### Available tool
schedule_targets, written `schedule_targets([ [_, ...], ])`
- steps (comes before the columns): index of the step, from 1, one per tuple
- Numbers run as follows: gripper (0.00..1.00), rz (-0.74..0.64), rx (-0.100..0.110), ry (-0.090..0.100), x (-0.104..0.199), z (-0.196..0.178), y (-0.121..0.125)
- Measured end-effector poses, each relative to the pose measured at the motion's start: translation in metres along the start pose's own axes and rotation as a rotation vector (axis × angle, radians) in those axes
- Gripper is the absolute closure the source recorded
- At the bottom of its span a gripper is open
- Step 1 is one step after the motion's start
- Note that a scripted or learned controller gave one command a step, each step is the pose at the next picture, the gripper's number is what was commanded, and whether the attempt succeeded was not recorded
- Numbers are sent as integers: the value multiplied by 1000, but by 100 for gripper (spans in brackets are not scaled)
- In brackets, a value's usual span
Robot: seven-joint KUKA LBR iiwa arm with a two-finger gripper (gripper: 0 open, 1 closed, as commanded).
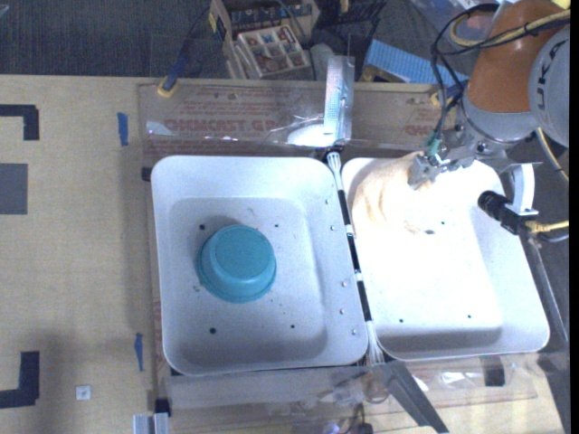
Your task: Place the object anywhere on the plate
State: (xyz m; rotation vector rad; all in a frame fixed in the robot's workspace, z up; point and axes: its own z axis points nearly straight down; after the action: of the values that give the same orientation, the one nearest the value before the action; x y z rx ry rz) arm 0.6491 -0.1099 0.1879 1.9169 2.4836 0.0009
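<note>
- The arm (516,57), grey with its orange band, comes in from the right and hangs over the far corner of the right bin (507,328).
- Its pincer (425,172) points down at the upper left part of that bin, above a pale, washed-out patch on the bin floor. Glare blurs everything there, so I cannot tell how the pincer stands or whether it has hold of anything.
- The pale patch (380,197) has a rounded outline and a faint cream tint; I cannot say for sure what it is.
- A blue bowl (237,262) sits upside down in the left bin (172,188), a little left of that bin's middle, well apart from the pincer.
- The two white bins stand side by side on the tabletop (72,242), their inner rims touching.
- Behind the bins lie a clear plastic sheet (244,125) and some clutter.
</note>
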Motion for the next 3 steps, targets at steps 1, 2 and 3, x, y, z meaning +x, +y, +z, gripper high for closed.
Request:
schedule_targets([
  [1, 100, -1, 0, 0, -1, -38, 1],
  [2, 100, -402, 1, 3, 51, -30, 3],
  [3, 100, -801, -1, 3, 100, -23, 14],
])
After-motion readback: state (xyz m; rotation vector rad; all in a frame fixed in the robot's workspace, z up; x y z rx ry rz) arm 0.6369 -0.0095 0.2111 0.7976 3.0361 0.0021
